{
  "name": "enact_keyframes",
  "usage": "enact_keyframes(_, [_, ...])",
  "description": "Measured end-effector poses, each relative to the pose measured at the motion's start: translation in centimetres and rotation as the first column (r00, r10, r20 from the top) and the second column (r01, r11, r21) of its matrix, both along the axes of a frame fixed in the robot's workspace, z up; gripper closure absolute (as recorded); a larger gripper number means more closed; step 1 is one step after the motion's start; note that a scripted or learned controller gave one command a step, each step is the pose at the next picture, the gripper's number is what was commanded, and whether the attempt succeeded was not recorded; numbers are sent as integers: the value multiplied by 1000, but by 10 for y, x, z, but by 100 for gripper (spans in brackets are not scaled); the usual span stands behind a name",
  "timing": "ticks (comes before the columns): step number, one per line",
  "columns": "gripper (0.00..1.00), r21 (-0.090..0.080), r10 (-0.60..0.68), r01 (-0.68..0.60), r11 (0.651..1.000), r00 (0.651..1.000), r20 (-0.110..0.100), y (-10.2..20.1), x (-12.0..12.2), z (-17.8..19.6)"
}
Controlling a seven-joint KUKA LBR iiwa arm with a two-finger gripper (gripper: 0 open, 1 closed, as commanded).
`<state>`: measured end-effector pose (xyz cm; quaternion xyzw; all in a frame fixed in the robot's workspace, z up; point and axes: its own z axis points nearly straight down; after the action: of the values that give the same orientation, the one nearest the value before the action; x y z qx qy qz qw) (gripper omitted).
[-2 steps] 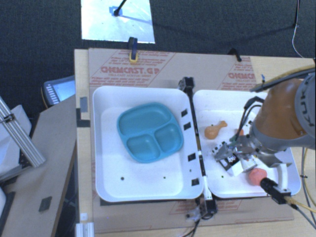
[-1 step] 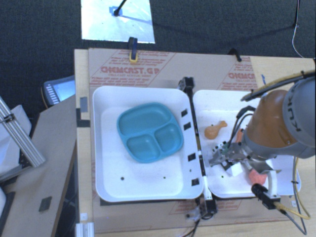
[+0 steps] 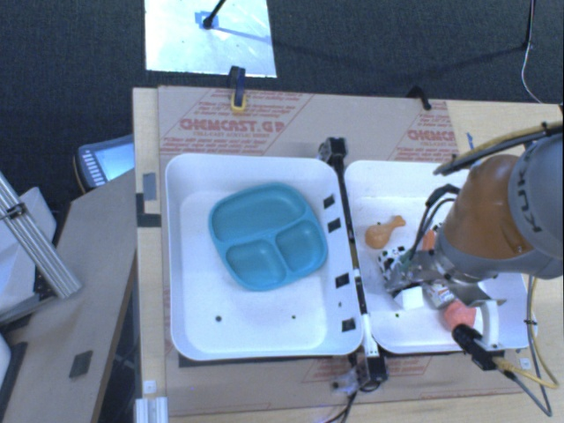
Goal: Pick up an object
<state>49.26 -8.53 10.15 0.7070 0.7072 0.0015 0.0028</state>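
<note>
Camera view: the gripper (image 3: pixel 407 282) is lowered into the right bin (image 3: pixel 374 192), just beside its left wall; whether it is open or closed cannot be told. An orange pear-shaped object (image 3: pixel 385 231) lies near it, toward the bin's far side, and a pink object (image 3: pixel 460 315) lies beside the arm. The left bin (image 3: pixel 189 324) holds a blue divided tray (image 3: pixel 267 234).

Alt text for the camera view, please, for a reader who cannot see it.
The grey-and-orange arm reaches into the right bin, its pincer low among small items beside an orange toy. The left bin holds a blue divided tray.
</note>
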Motion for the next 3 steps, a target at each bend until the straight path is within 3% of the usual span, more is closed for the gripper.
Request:
enact_keyframes(2, [100, 0, 4, -4, 1000, 1000, 1, -3, -5, 107])
enact_keyframes(3, [100, 1, 5, -5, 1000, 1000, 0, 0, 5, 154])
